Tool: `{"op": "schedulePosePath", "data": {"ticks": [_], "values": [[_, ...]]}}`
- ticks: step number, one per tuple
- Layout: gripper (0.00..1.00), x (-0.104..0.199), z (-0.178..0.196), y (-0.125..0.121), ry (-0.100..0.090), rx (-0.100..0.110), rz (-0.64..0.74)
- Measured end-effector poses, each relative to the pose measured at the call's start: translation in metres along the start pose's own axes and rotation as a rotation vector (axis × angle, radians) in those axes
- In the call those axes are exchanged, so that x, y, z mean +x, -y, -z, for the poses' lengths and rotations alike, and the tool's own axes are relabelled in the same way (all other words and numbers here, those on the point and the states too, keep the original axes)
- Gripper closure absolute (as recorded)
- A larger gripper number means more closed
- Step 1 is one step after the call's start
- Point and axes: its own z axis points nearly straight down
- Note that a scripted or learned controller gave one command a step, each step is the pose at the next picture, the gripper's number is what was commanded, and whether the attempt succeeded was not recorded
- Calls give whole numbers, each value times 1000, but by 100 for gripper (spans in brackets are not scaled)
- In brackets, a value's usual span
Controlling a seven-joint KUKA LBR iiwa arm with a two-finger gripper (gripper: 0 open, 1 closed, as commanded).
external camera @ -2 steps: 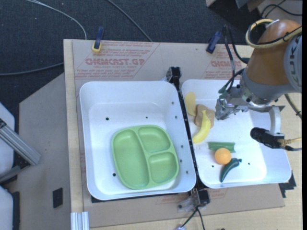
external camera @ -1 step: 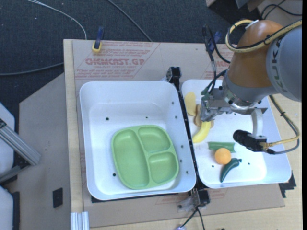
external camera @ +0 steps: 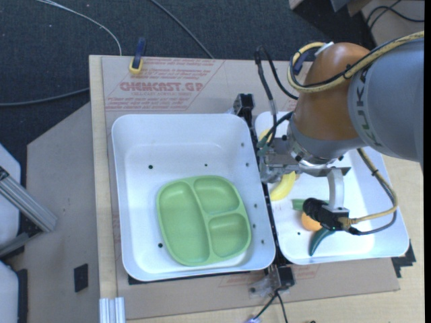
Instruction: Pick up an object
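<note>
My gripper (external camera: 276,167) hangs low over the right shallow white bin (external camera: 374,237), tucked under my wrist at that bin's left wall, right by the seam where the two bins meet. My grey arm (external camera: 397,93) and its orange band (external camera: 330,93) cover most of the bin's far half. From this angle the wrist hides the business end, so I cannot tell whether the gripper is spread or pressed together, and I see nothing held in it.

Just beneath and slightly nearer than the gripper lies a small yellow elongated piece (external camera: 283,185), tilted, hugging the right bin's left edge about halfway along it. It looks very close to the gripper, but whether they touch I cannot tell. A little further toward the bin's middle sits a small rounded orange piece (external camera: 310,223), and just beside that, toward the near edge, a dark green curved piece (external camera: 318,243) lies on the white floor. Both sit apart from the gripper, on its near side.

The left shallow white bin (external camera: 135,153) carries a pale green plastic plate with three compartments (external camera: 202,217), lying flat toward its near edge, well apart from the gripper. At the bench's far edge, a blue and yellow clamp (external camera: 138,54) grips the brown board with red print (external camera: 161,83).
</note>
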Motion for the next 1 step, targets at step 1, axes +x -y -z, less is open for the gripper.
{"op": "schedulePosePath", "data": {"ticks": [1], "values": [[100,54,21,21,-1,-6,3]]}}
